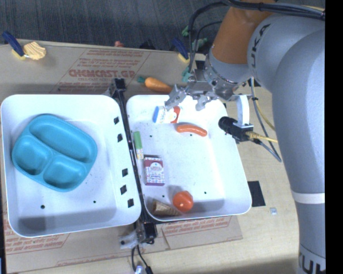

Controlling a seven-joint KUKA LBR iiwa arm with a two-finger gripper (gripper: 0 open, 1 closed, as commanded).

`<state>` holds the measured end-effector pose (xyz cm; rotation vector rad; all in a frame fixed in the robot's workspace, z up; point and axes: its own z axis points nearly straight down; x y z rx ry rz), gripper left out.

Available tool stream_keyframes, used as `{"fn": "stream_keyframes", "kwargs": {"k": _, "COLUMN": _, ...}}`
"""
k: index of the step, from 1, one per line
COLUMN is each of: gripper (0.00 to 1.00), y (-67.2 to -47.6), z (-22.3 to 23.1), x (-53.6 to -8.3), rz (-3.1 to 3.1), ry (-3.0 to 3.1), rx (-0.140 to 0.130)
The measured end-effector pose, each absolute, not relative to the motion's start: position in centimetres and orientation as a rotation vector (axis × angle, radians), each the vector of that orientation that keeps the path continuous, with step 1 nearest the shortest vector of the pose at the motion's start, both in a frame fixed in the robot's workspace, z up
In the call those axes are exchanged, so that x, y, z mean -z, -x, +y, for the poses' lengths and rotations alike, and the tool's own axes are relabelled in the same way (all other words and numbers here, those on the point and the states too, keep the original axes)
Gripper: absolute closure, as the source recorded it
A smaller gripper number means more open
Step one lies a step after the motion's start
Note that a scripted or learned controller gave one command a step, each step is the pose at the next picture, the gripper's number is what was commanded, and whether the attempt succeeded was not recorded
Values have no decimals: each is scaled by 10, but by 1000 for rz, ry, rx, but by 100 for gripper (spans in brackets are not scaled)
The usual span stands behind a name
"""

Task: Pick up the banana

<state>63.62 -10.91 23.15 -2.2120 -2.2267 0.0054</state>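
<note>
Right, we see the gripper (187, 101) hanging over the back edge of the right bin (240, 170), its two fingers (173, 100) spread apart with nothing between them. Just below the left finger we note a small blue-and-white item (159, 115), and just beside that an orange sausage (191, 129) lying flat on the bin floor. Further toward the front of the same bin we see a red box (154, 171), a green stick (136, 140) along the left wall, an orange ball (183, 201), and a brown item (164, 209) touching it in the front corner.

As for the banana (35, 51), we think it is the small yellow thing on the cardboard (97, 67) at the far left back corner, outside both bins and well apart from the gripper; it is too small to be sure. A carrot (156, 84) lies on the cardboard behind the right bin, near the gripper. The left bin (11, 204) holds a blue divided tray (54, 152).
</note>
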Motion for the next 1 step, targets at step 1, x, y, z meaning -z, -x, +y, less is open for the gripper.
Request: {"fn": "stream_keyframes", "kwargs": {"k": 1, "gripper": 0, "y": -591, "z": -105, "x": -91, "rz": -2326, "ry": 2106, "rx": -5}}
